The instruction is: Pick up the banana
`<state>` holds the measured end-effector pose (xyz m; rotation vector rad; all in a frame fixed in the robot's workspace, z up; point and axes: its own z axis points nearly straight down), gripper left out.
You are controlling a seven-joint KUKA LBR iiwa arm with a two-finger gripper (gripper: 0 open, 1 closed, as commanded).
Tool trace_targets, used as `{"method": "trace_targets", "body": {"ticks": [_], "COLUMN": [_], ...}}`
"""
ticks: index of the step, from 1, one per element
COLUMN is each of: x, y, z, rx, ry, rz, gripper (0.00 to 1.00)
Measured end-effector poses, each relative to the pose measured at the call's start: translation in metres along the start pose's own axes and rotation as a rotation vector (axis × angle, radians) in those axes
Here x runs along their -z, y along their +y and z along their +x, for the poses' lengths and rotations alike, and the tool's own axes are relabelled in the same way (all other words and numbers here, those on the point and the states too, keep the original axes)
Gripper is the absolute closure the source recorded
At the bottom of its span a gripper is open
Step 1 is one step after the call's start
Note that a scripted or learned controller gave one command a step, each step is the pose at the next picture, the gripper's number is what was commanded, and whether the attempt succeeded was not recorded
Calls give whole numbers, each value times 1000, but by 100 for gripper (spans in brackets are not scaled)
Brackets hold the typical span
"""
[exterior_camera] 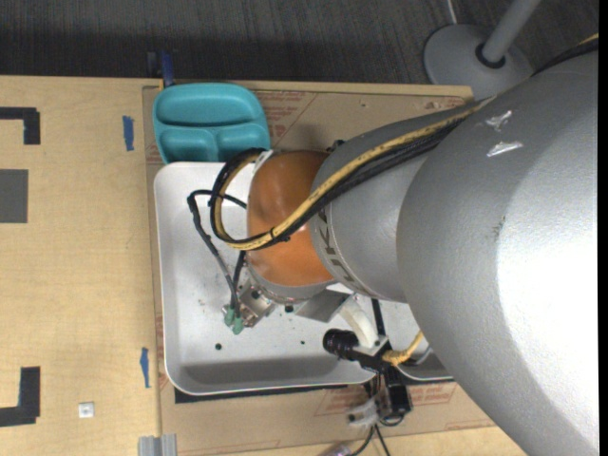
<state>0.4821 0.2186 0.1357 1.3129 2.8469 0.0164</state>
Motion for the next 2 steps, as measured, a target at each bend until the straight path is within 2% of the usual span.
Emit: {"method": "trace_targets", "body": {"ticks": [1, 2], "x": [-49, -39], "y": [-3, -2], "z": [0, 0], "rx": [398, 397], "ry": [4, 3], "rz": [8, 6], "gripper": [100, 100]}}
